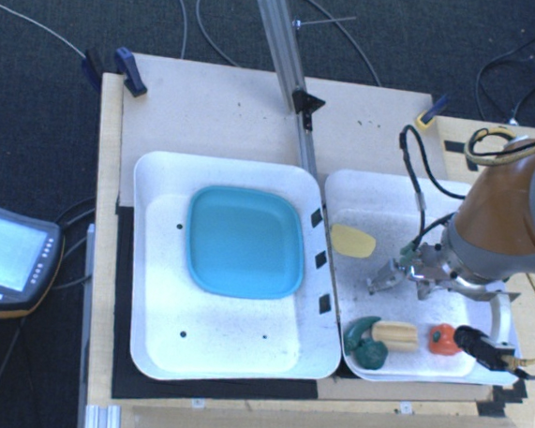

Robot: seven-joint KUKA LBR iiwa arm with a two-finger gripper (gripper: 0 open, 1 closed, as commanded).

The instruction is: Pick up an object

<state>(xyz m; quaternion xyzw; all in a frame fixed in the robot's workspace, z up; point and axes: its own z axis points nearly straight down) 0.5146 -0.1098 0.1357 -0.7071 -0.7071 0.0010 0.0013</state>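
we judge the pale yellow flat plastic piece (352,241) light, stiff, slippery, best pinched across its edges; the gripper (388,278) hangs near it, whether parted or clenched we cannot tell.

A blue plate (246,242) lies in the left bin (152,244). The tool (395,277) hangs over the right bin (382,201), near a yellow piece (352,241), green toy (365,341), tan block (395,335) and red toy (441,339).
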